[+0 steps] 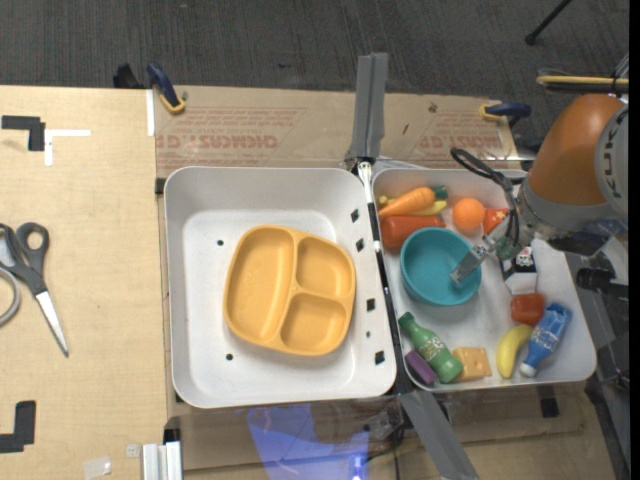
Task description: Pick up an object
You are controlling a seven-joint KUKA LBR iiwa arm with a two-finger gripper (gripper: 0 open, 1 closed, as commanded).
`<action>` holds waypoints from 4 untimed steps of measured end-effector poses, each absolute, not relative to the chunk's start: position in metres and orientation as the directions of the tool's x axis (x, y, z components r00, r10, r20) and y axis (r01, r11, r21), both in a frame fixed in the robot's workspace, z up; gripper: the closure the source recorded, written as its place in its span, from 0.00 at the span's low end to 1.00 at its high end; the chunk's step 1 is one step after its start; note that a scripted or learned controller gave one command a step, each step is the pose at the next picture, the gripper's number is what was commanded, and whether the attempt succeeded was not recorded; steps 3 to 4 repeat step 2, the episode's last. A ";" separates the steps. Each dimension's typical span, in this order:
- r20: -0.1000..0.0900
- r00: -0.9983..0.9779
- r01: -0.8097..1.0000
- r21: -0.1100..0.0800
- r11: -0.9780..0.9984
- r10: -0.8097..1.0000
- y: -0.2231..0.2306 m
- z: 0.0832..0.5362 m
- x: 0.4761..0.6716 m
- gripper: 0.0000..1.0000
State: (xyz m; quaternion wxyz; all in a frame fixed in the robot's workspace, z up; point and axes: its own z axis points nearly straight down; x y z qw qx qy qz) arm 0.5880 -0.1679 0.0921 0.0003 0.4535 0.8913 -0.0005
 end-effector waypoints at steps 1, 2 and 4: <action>-0.004 -0.542 0.840 0.002 0.542 0.840 -0.134 0.094 0.655 0.00; -0.005 -0.406 0.914 -0.009 0.406 0.914 -0.108 0.092 0.639 0.00; -0.005 -0.406 0.914 -0.009 0.406 0.914 -0.108 0.092 0.639 0.00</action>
